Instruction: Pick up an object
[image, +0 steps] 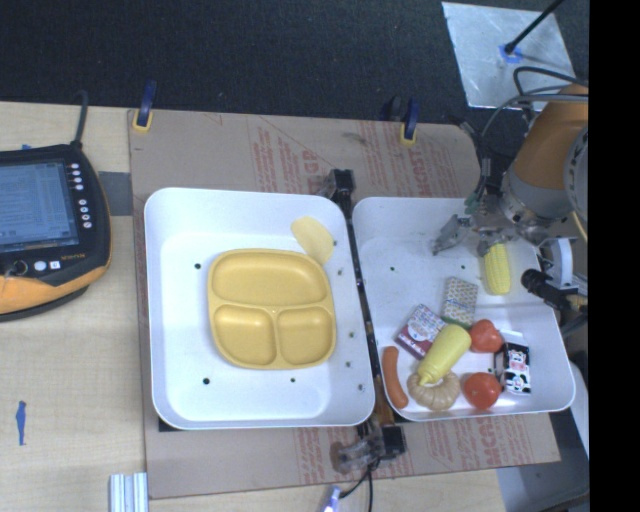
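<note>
Two white bins (170, 400) are sitting side by side, and the gripper (470, 232) is hanging over the right one with its fingers spread wide, holding nothing. Just beside it, a corn cob (496, 268) is lying on the bin floor.

A teach pendant (45, 228) with a lit screen and orange underside lies at the left edge of the counter (70, 370). A brown cardboard sheet (250, 150) lies under both bins, held at its far edge by two blue-and-yellow clamps (145, 108), well apart.
</note>
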